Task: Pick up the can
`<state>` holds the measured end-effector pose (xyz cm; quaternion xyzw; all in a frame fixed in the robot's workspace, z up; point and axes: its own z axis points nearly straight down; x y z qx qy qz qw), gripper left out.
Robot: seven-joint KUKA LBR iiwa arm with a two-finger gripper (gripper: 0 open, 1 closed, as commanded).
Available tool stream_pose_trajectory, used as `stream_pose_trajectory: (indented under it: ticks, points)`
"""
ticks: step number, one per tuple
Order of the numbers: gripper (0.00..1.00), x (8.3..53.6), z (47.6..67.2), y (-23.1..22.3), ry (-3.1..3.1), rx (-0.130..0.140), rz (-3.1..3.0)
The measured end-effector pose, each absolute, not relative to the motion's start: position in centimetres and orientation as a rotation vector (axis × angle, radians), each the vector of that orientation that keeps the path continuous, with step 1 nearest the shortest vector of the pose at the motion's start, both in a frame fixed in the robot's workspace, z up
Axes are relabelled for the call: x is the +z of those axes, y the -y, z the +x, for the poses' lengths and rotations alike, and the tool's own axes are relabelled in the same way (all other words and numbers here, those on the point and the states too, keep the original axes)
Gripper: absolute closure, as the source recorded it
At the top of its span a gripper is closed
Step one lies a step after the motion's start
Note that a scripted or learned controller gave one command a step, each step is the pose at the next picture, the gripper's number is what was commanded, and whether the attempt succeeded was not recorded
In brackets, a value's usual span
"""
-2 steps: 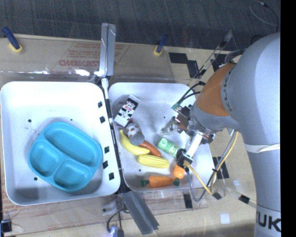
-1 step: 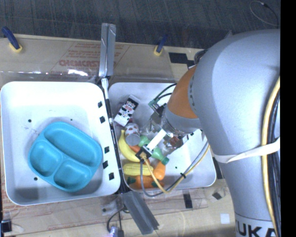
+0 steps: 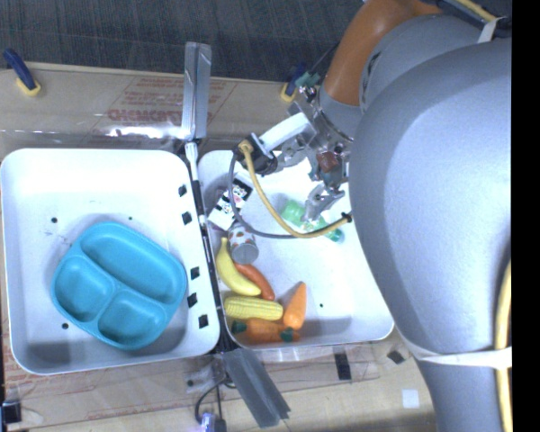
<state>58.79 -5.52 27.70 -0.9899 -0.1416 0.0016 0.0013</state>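
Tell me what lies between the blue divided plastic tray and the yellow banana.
In the camera view, the adjoining white walls of the two bins, fitted with black clips, lie between the blue divided plastic tray and the yellow banana, plus bare white floor of the left bin.

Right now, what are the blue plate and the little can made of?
The blue plate looks like smooth plastic: one even colour, soft shine, rounded moulded compartments. The can looks like metal, with a dull silvery-grey top, though it is small, so that is a guess.
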Motion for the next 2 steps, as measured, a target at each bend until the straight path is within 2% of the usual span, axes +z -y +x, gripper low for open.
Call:
stream_pose_trajectory:
  ticks: [1,2]
  points:
    - [0.0,19.0,58.7,2.8,0.373,0.012,-3.116]
    - [0.0,32.1,64.0,2.3,0.334,0.0,-3.123]
